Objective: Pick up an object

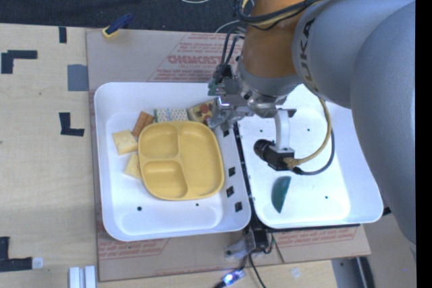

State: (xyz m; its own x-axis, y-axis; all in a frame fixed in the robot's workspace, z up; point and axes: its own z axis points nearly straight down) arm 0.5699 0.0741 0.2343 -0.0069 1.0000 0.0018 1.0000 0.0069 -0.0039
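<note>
The green object (pixel 281 192) lies loose in the right bin (pixel 337 209), free for picking. The yellow tray (pixel 181 160) crowds the left bin (pixel 108 145). Beyond, the gripper (pixel 219 111) hovers over clutter; jaws' state unclear.

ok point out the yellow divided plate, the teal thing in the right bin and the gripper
yellow divided plate (pixel 181 160), camera view, centre ridge
teal object (pixel 280 193), camera view, its middle
gripper (pixel 221 114), camera view, at its tip

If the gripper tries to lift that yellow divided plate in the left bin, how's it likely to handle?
The yellow divided plate looks rigid, so it probably won't flop. It is wide and shallow, so a rim grab may tilt it. It overlaps the yellow blocks at its left edge, and lifting could nudge them.
</note>
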